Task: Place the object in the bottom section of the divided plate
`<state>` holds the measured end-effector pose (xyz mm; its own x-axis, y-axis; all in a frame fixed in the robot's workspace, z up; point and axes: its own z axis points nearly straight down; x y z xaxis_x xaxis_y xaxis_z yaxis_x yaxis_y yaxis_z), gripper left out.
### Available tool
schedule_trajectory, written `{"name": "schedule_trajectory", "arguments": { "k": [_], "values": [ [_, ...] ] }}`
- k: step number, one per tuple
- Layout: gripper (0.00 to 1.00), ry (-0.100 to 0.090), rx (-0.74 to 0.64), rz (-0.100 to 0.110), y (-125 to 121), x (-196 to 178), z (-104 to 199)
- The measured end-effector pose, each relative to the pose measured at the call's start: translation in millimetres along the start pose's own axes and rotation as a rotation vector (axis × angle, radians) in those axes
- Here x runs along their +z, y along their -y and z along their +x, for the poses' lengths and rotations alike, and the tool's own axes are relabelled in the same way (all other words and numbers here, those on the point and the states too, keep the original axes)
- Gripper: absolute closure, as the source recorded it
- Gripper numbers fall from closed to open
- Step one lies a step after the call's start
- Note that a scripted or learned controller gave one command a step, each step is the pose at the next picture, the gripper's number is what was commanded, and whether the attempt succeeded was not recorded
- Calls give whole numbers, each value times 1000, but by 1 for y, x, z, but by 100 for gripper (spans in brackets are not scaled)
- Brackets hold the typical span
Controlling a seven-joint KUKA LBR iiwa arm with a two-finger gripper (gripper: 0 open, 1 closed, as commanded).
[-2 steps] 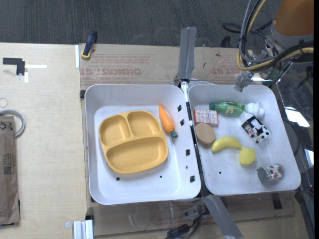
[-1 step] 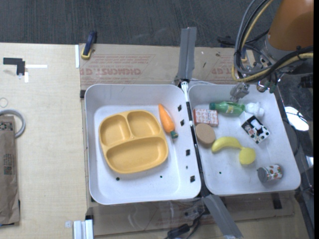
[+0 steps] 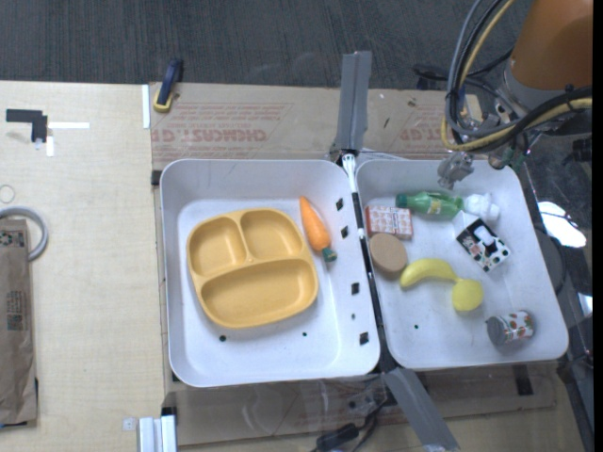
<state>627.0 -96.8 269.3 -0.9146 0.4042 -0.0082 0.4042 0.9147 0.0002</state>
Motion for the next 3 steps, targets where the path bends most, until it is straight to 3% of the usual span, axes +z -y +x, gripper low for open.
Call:
{"name": "schedule_trajectory", "arguments": {
  "k": [1,2,3],
  "values": [
    [100,-3,239,2,43,-84,-44],
    [100,-5,230,2,39,-172,-37],
    [100,-6,350,3,109,-112,-36]
  ]
}}
